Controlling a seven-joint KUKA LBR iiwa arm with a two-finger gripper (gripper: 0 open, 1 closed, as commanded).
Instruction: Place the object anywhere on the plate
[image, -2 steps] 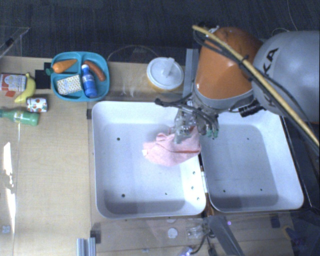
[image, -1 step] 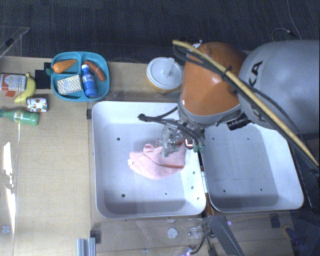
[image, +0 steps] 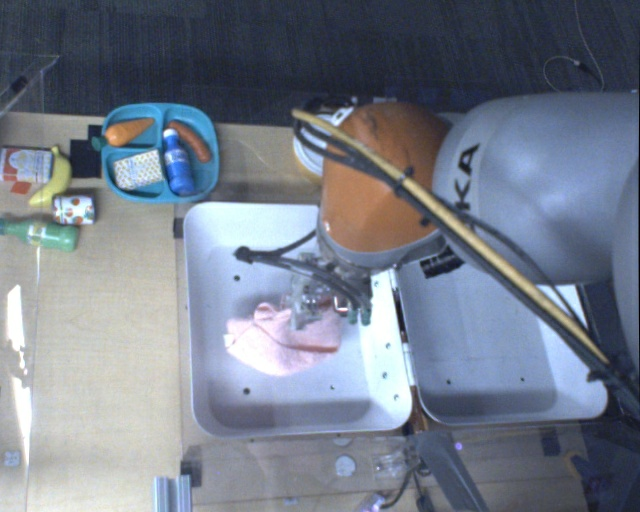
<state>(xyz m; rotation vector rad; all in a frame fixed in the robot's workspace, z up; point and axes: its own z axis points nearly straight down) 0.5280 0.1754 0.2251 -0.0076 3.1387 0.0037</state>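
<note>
From my remote seat, nearest the camera lies the front wall of the left bin (image: 290, 425). On its floor a little farther in sits the pink plate (image: 268, 350), a soft-edged, pale shape. The gripper (image: 318, 310) hangs right over the plate's far right part, just touching or nearly so. I cannot tell how its jaws stand, nor whether anything sits between them; the object itself I cannot pick out, as the wrist and cables (image: 290, 262) blur together there. I judge the placing is close but unconfirmed. Beyond, the orange band (image: 375, 190) and grey arm (image: 545, 180) hide the bin's far right corner and part of the right bin (image: 500, 390).
</note>
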